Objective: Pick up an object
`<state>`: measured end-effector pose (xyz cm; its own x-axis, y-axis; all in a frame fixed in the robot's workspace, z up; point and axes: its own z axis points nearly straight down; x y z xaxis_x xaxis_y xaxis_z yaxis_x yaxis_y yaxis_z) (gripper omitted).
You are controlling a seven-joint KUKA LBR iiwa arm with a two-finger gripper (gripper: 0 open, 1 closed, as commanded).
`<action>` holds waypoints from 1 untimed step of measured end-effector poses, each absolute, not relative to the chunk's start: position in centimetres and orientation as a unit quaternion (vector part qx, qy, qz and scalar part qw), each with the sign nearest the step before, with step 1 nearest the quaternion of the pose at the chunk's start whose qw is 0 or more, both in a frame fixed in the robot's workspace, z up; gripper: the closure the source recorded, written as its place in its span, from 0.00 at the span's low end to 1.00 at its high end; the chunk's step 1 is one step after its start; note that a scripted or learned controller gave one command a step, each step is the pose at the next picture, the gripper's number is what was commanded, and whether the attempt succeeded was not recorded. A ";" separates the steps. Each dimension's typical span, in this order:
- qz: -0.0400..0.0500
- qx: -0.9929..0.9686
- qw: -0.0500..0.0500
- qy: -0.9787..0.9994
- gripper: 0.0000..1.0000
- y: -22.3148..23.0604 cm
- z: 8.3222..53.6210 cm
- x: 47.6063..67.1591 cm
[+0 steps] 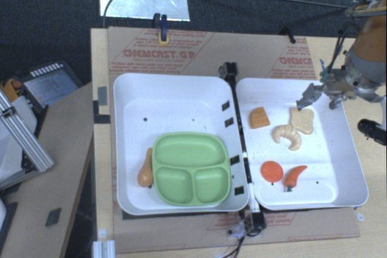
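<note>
**A:** From the overhead camera, where does the two-finger gripper [319,95] stand?

**B:** It hangs over the upper right part of the right-hand shallow white bin [347,148], its two dark fingers spread apart with nothing between them. One fingertip sits just beside the pale beige bone-shaped biscuit toy [302,120], which lies flat near the middle of that bin.

**A:** How would that piece likely handle?

**B:** It looks like light, stiff moulded plastic, probably a little slick. Its narrow waist seems the best place to pinch, since the lobed ends could slide out of the fingers.

**A:** What crowds it?

**B:** The cream curved croissant-shaped toy [288,135] touches or nearly touches its lower left side, so a finger going down there may nudge it. The small orange-brown block-shaped toy [259,118] lies near on the left. The round red tomato-like toy [272,171] and the red-orange chilli-shaped toy [295,176] are well apart, toward the front.

**A:** And room to move?

**B:** The bin's right wall is near the arm, yet bare floor lies to the biscuit's right and behind it. The left-hand white bin [130,130] bears a green three-compartment plastic tray [191,168] and a tan gourd-shaped toy [146,170], both far away.
</note>
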<state>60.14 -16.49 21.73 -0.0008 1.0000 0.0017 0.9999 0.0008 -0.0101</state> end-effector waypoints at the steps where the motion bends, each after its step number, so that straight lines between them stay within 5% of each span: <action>1: 0.000 -0.706 -0.001 -0.708 0.00 -16.5 22.4 60.4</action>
